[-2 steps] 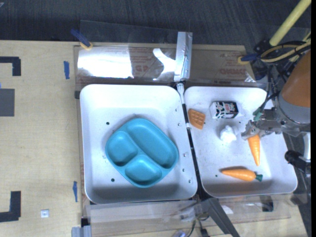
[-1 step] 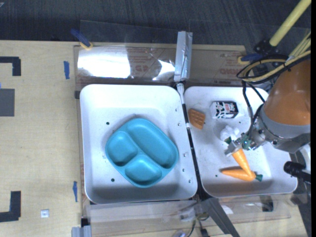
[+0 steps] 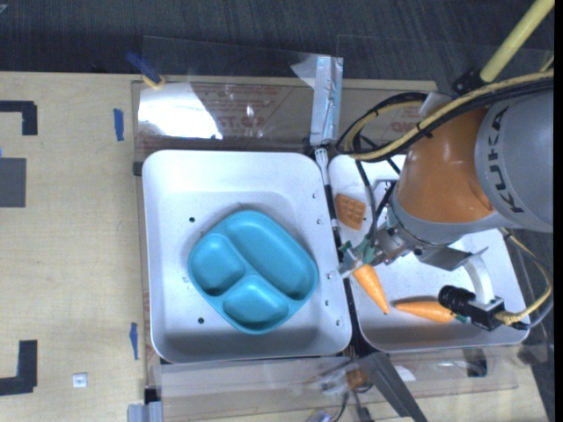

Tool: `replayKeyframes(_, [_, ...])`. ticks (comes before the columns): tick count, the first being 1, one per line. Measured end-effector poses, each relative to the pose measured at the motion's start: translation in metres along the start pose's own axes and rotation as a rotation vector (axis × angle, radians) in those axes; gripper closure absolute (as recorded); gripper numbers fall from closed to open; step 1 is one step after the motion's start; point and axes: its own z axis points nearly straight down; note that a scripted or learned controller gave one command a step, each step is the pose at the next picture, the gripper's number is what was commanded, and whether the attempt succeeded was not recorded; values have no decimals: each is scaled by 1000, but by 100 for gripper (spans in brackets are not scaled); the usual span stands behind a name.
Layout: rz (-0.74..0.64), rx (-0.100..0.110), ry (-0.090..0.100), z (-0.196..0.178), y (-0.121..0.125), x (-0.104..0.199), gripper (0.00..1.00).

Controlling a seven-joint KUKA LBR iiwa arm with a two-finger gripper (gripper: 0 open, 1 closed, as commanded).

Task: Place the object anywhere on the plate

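Two white bins sit side by side on the worktop [image 3: 62,236], and I take my bearings from the blue plate [image 3: 253,269], a three-compartment dish lying in the left bin [image 3: 167,192]. From the camera view, all three compartments of that plate show bare blue, so I judge the placing itself is not yet done. To the right of the plate, across the wall where the two bins meet, lies the right bin [image 3: 493,337], and the arm [image 3: 475,174] hangs over it with its orange band above the wrist. The gripper [image 3: 368,255] is down low just past that dividing wall, close beside the plate's right edge. At its tip I see a carrot [image 3: 371,288], the green top up against the gripper and the orange body slanting down and away from the plate. I cannot tell whether the gripper is clenched on it or merely touching it; the wrist and cables hide that. A second carrot [image 3: 425,309] lies further right of the plate, flat on the right bin's floor, and a small orange waffle-like piece [image 3: 350,210] rests near the dividing wall, above the gripper. What remains, as I read it: secure a carrot, carry it left over the wall, and set it down on the plate.
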Motion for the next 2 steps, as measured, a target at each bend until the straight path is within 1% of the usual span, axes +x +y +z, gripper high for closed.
replayKeyframes(1, [-15,1,-1,0,55,41,100])
replayKeyframes(2, [-13,1,-1,0,55,39,0])
